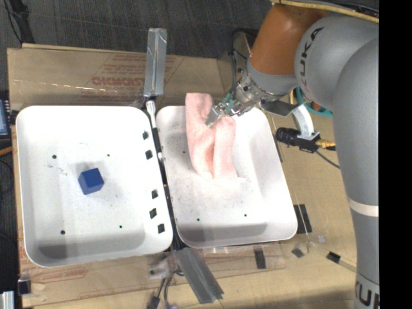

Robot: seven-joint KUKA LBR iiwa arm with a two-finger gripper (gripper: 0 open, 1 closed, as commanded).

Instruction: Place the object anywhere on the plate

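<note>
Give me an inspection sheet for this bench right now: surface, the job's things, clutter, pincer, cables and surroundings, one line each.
Surface: two shallow white bins side by side, left bin and right bin, on a cardboard sheet.
Job's things: a blue cube sits in the left bin; a pink cloth lies crumpled in the right bin. A plate: nothing seen.
Clutter: nothing seen inside the bins besides those two items.
Pincer: pincer is at the cloth's upper part; finger state cannot be told.
Cables: a black cable runs right of the right bin.
Surroundings: dark carpet beyond the bench.
</note>
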